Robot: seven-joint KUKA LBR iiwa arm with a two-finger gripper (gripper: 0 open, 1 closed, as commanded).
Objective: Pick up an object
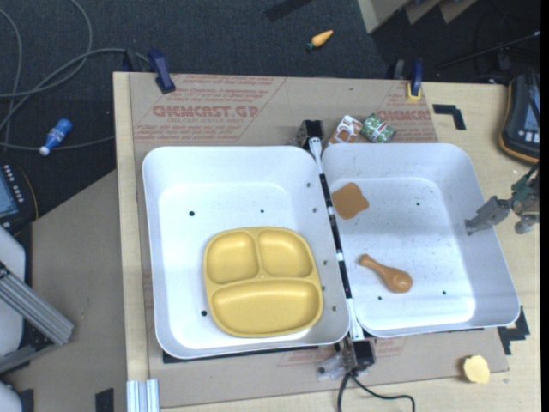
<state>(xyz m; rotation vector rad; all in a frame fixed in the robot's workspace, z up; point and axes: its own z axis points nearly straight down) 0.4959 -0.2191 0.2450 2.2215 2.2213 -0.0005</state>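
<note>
In the right bin [455,166], a flat brown piece [350,202] lies close to the left wall. An orange-brown spoon [387,274] lies lower down, near the bin's middle, bowl end to the right. A yellow divided plate [260,281] rests in the left bin [171,187]. My gripper [504,220] hangs over the right bin's right rim, well to the right of both small objects. It is open, with nothing between its fingers [483,216]. The arm behind it is cut off by the frame's edge.
Crumpled wrappers [364,129] sit on the cardboard behind the bins. A yellow lump [475,368] lies on the bench at the front right. Blue clamps [159,69] hold the board's back edge. Cables and a small bottle [57,134] lie on the floor.
</note>
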